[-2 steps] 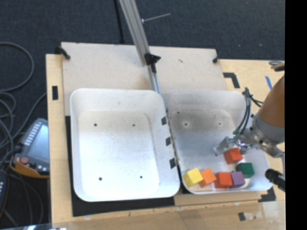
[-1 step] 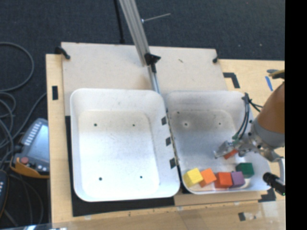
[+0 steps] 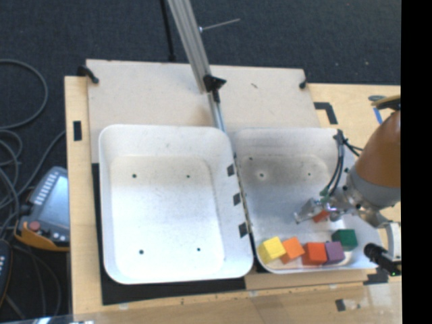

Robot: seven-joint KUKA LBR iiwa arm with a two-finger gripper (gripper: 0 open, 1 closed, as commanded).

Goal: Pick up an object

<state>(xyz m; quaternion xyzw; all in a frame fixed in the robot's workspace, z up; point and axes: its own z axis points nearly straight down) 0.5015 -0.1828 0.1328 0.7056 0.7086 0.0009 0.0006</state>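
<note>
Along the front wall of the right bin (image 3: 283,147) lies a row of small blocks: yellow (image 3: 273,248), orange (image 3: 293,248), red-orange (image 3: 315,253) and purple (image 3: 335,251). A green block (image 3: 346,237) sits just behind the purple one. My gripper (image 3: 312,212) hangs low over the bin floor, a little behind the row and apart from it. A small red patch (image 3: 330,214) shows right at the gripper; I cannot tell whether it is an object or part of the tool.
The left bin (image 3: 169,137) lies beside the right one, across a shared divider. A slanted metal rail (image 3: 192,42) rises from behind the bins. The orange-banded arm (image 3: 381,157) covers the right bin's right edge. Cables and a pendant (image 3: 47,204) lie off the bench's left.
</note>
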